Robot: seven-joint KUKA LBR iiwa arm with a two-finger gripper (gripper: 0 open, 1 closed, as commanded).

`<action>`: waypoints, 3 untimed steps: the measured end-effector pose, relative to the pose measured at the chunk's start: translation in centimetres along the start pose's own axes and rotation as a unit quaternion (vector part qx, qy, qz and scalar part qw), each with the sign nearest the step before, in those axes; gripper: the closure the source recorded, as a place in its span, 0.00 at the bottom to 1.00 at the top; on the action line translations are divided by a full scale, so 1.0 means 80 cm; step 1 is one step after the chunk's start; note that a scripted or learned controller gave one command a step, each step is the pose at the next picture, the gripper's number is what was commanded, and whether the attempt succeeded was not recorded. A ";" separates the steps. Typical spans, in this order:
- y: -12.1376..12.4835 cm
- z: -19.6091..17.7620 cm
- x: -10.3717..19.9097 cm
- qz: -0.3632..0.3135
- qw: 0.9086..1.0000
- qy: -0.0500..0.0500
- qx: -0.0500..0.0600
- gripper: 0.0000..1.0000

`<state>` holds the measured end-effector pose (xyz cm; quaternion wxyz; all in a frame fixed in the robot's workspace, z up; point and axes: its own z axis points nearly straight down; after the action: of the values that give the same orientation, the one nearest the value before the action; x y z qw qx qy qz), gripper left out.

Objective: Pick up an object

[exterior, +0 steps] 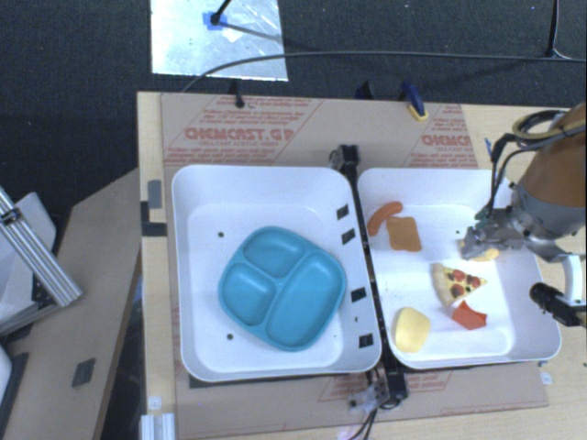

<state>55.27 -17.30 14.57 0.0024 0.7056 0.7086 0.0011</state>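
Observation:
The right bin (514, 342) holds several toy foods. An orange-red sausage (384, 215) lies at its far left, with a brown toast-like piece (404, 235) just beside it. A pizza slice (456, 283) sits mid-bin, a red piece (470, 316) in front of it, and a yellow lump (412, 328) near the front left. My gripper (482, 242) is low over the bin's right side, at a small pale yellow item (489, 256) that it partly hides. It stands just up and right of the pizza slice.
The left bin (197, 337) holds a blue divided plate (282, 287). A black divider with clips (359, 264) runs between the bins. The arm's orange band (559, 168) and cables hang over the right bin's far right corner. A metal rail (37, 255) stands at the left.

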 end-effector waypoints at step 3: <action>0.015 -0.132 0.048 -0.003 1.000 0.001 0.001 1.00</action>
<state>56.38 -13.45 25.09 0.0006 0.7037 0.7105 0.0010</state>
